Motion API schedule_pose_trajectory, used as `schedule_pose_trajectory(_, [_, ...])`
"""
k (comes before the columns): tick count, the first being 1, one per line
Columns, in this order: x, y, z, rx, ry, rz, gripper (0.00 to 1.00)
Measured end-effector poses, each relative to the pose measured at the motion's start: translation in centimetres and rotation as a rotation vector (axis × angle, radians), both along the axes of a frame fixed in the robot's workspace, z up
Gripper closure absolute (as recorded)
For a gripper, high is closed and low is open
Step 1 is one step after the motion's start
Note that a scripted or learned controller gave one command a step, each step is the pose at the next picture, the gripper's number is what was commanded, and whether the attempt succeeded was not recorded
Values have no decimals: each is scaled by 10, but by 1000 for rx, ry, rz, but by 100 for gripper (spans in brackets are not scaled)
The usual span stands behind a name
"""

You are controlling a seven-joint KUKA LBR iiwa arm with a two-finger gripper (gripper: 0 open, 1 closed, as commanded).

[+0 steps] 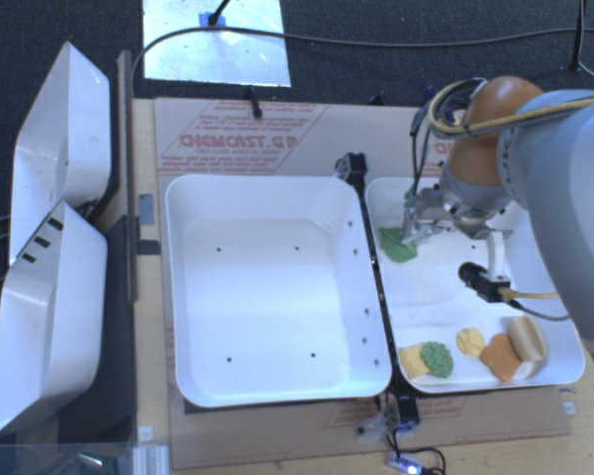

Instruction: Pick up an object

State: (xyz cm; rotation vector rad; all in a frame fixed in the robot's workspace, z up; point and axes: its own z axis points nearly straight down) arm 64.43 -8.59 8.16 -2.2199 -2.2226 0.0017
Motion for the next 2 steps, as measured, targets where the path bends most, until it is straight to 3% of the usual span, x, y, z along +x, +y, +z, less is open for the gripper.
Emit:
schedule_pose_trajectory(1, [2, 0, 15, 0, -5, 0, 100])
schedule_pose_trajectory(2, [4, -8, 2, 0, -1, -1, 100])
